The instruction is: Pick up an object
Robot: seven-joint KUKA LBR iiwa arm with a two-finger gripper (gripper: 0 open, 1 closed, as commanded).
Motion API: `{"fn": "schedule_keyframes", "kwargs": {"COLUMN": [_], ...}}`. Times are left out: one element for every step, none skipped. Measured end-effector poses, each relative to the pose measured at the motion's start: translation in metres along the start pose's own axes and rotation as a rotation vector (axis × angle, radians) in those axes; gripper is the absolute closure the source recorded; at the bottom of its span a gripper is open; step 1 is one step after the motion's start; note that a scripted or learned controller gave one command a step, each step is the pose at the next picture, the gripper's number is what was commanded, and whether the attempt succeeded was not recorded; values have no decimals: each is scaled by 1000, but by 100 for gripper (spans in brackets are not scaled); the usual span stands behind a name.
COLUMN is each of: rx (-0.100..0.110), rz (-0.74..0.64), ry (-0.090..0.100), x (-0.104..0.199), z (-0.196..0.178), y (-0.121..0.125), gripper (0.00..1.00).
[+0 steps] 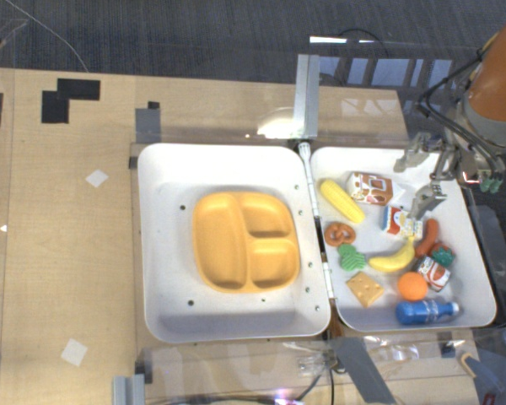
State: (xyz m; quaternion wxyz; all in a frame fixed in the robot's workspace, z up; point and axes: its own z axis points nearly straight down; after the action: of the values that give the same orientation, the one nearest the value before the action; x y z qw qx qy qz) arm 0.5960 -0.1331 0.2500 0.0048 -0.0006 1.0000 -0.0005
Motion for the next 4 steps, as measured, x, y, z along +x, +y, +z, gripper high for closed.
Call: {"fn": "schedule_keyframes", "kwargs": {"rx": [-1,0,-1,0], "rz": [198,334,310,459], "ry": [5,-7,6,-5], "x": [-61,-31,-45,-37], "z": [86,18,75,9], "y": [0,1,29,0], "gripper": [0,0,0,0]}}
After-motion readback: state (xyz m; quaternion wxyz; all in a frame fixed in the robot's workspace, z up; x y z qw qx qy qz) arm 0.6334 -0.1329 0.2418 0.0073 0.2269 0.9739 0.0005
